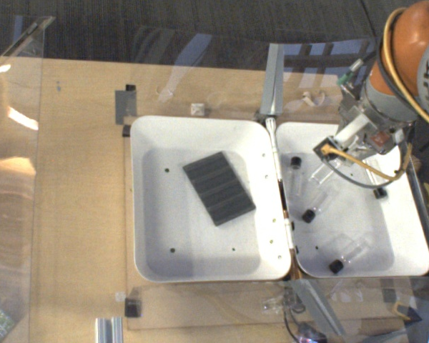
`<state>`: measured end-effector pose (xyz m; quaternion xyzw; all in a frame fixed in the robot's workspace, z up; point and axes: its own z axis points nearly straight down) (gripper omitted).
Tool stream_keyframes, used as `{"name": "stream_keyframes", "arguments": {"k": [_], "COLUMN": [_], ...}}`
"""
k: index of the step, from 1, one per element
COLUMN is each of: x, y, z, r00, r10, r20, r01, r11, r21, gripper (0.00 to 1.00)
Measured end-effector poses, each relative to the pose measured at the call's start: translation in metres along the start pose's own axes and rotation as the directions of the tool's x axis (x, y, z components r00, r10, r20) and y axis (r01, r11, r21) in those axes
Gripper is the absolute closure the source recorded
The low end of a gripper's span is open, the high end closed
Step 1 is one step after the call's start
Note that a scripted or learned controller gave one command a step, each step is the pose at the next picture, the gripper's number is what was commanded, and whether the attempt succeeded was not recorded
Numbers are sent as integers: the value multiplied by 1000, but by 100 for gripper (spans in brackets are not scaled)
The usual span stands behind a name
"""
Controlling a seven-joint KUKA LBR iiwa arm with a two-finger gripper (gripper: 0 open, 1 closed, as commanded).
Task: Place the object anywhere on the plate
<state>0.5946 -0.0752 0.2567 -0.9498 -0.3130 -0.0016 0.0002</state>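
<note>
A dark grey ridged plate [219, 188] lies flat and turned at an angle in the middle of the left bin [150, 263]. Several small clear vials with black caps lie scattered in the right bin [415, 263]: one near the divider [295, 162], one lower down [309, 214], one close to the front wall [337, 266]. My gripper [374, 138] hangs over the back of the right bin, above the vials and well to the right of the plate. Nothing shows held in it.
A black cap [380, 192] rests by the right bin's right wall. A metal post [272, 77] rises behind the seam between the bins. Small black blocks [131, 90] and a small pale cube [197, 109] sit on the wooden bench around the bins.
</note>
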Motion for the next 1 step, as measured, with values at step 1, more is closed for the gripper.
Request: {"name": "stream_keyframes", "arguments": {"k": [1], "x": [42], "y": [34], "z": [-20], "r00": [1000], "r10": [17], "r20": [1], "r01": [-17], "r11": [1000], "r21": [0], "gripper": [100]}}
